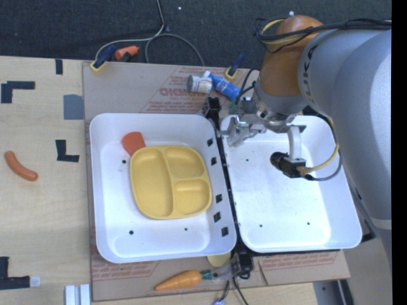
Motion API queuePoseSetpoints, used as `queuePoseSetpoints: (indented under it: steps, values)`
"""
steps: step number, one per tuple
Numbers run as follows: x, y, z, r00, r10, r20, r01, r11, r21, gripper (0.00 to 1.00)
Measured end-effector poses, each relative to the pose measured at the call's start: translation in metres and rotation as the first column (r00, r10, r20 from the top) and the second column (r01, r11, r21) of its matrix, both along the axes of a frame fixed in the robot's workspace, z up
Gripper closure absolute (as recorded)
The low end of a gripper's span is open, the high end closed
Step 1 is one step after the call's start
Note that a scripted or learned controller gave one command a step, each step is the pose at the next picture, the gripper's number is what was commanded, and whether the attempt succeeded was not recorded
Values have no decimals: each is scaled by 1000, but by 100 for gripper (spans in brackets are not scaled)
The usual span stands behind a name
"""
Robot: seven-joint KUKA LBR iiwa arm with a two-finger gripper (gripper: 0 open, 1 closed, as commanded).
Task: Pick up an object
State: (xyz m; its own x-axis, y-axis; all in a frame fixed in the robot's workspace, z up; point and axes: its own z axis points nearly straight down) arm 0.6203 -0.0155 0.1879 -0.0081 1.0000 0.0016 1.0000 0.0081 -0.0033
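The gripper (236, 131) hangs low over the near-left corner of the right bin (286, 224), right by the wall it shares with the left bin (108, 189). From where I stand I cannot tell how it is set, since the metal parts blur together there. Nothing shows clamped in it. To its left, well apart, a yellow divided tray (170, 182) lies flat in the left bin, and an orange-red block (133, 142) sits just beyond the tray's far corner, touching or nearly so. Behind the gripper, outside the bins on the cardboard, lies a small blue-and-white tube (213, 84). A toy carrot (180, 280) rests on the near cardboard edge, and a sausage-shaped toy (21, 166) lies far left on the bench.
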Motion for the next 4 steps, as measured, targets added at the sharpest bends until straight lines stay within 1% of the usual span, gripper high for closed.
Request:
queuePoseSetpoints:
  steps: [1, 2, 3, 4]
  values:
    - [-35, 81, -4, 1000, 1, -1, -1, 1000, 1, 100]
    - [3, 32, -4, 1000, -10, 3, 10, 1000, -4, 100]
    - [28, -83, -4, 1000, -16, 4, 16, 1000, -6, 100]
    - [-37, 2, 10, 1000, -2, 0, 2, 1000, 1, 100]
